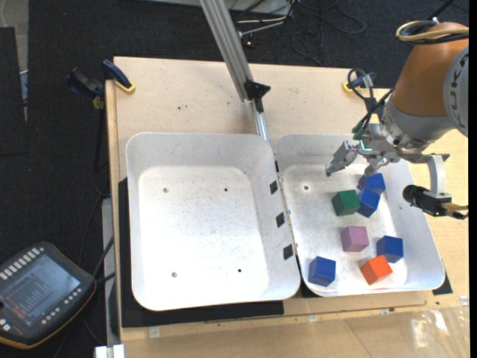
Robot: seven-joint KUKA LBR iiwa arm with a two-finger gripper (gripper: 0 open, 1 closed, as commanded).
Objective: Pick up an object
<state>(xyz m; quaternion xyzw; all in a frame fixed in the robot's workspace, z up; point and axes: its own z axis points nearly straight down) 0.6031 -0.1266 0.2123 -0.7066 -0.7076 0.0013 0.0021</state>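
My gripper (353, 167) hangs over the back of the right bin (298, 200), open, with nothing between its fingers. One grey finger (337, 160) sticks out toward the left. Just below it and to the right sit two blue blocks, one (373, 182) partly under the wrist and another (370, 201) touching a green block (345, 202). Nearer the front lie a purple block (355, 238), a blue block (390, 247), an orange block (376, 268) and one more blue block (322, 270).
The left bin (141, 200) lies beside the right one, with black clips along their shared edge. A slanted metal pole (227, 39) comes down to the bins' back. A teach pendant (37, 293) rests at the lower left.
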